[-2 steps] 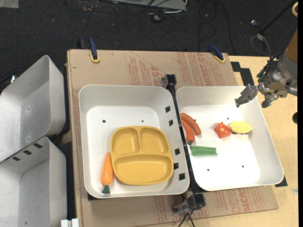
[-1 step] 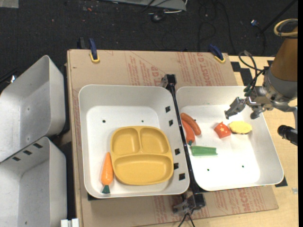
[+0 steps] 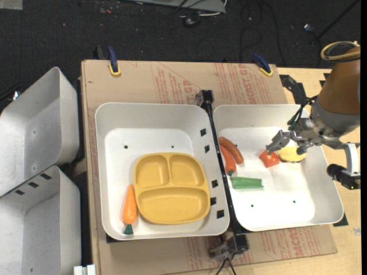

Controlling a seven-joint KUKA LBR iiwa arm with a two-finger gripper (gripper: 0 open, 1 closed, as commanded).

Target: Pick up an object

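While the gripper [image 3: 285, 142] hangs over the right bin [image 3: 298, 211], its 2 fingers stand spread above a red piece [image 3: 269, 158].

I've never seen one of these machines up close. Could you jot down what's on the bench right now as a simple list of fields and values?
Left bin: yellow divided plate, carrot beside it
Right bin: two sausages, green piece, red piece, yellow piece
Arm: reaching in from the right
Gripper: over the right bin, just above the red and yellow pieces
Object held: none seen
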